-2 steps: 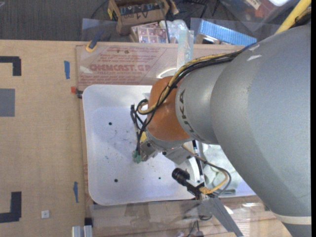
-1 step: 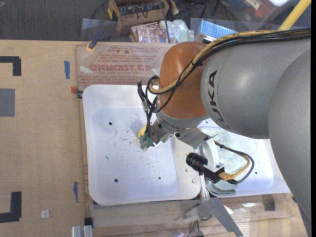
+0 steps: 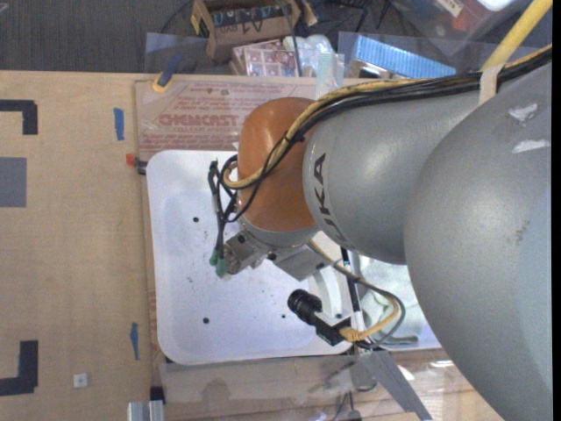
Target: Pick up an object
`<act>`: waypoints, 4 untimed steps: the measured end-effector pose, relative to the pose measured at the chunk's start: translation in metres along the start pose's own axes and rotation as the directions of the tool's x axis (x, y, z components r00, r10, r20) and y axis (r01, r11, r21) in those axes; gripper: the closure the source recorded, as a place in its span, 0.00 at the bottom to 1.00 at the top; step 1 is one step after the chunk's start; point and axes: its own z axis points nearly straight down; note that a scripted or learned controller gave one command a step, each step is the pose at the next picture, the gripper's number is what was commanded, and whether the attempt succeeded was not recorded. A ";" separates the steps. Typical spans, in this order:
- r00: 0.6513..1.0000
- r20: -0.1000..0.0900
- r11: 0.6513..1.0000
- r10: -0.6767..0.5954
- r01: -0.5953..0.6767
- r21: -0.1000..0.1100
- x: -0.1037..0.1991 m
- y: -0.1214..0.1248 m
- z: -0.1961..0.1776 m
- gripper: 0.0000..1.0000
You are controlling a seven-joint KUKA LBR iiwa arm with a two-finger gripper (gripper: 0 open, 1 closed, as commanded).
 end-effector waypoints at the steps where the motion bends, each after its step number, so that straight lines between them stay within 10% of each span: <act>1: 0.997 0.000 0.997 0.073 -0.073 -0.017 -0.001 -0.015 0.097 1.00; 4: 0.999 0.003 0.999 -0.033 0.033 -0.021 -0.042 0.013 0.086 1.00</act>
